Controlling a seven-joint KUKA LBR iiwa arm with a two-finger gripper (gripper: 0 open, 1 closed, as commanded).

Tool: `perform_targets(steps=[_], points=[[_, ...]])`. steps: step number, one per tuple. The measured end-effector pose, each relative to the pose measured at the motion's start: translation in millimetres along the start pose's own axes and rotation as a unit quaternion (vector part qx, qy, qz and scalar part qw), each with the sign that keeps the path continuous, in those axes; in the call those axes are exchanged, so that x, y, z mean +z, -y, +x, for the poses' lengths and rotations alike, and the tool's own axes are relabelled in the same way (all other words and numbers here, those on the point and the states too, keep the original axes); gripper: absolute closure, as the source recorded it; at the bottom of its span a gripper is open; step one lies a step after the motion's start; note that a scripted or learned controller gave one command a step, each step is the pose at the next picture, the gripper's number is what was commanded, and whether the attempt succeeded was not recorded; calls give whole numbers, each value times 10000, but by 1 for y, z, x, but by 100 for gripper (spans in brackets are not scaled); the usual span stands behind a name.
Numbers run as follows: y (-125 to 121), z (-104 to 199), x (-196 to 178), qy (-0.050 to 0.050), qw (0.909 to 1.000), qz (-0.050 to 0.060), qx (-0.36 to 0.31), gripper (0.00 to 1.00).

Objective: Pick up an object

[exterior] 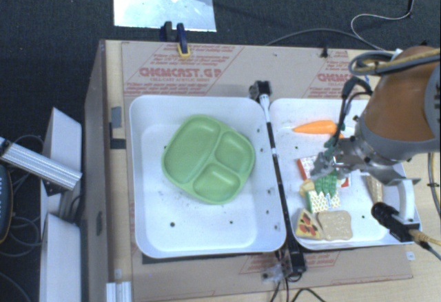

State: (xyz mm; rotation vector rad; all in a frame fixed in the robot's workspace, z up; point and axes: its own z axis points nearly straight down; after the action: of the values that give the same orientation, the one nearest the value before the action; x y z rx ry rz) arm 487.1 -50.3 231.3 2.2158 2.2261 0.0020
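While claw (325,168) hangs over crowded right bin (289,121), grip state unclear; left bin (148,111) w/ green plate (208,158) roomier.

Arm: the grey arm with its orange band (406,104) is cut off by the right edge.
Gripper (324,168): blurred; finger state cannot be told.
Red-and-white flat card (305,168): mostly hidden under the gripper.
Right white shallow bin (303,111): far-right wall covered by the arm.
Tan stick-shaped object (374,189): partly hidden, identity unclear.
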Motion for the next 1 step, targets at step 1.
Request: perform_targets(steps=[1], points=[[0, -2, -2, 1, 10000, -2, 9, 100]])
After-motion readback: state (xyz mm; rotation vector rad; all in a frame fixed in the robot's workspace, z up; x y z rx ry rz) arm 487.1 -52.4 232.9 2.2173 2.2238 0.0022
